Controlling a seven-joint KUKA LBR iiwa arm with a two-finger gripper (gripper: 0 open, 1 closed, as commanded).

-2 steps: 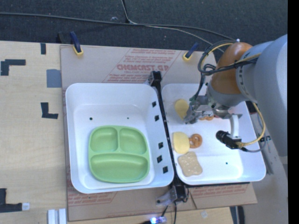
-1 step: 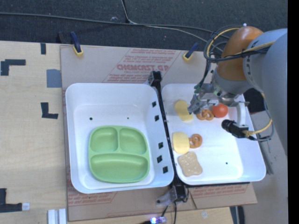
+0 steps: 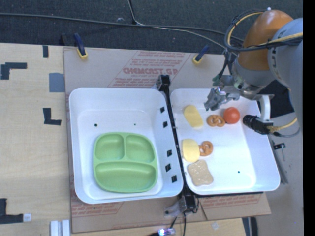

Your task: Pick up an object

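My gripper (image 3: 214, 102) hangs over the back of the right bin (image 3: 246, 173), just above and between a yellow oblong piece (image 3: 193, 116) and a brown pretzel (image 3: 215, 120). A red tomato (image 3: 232, 115) lies to the right of that pretzel. Nearer the front sit a second yellow piece (image 3: 190, 150), a second pretzel (image 3: 206, 148) touching it, and a tan cracker (image 3: 200, 173). Nothing shows between the fingers.
The left bin (image 3: 83, 107) holds a green divided plate (image 3: 125, 162). A black divider with clips (image 3: 169, 132) runs between the bins. Cables cross the dark floor at the back, and blue-yellow clamps (image 3: 79, 46) pin the cardboard sheet.
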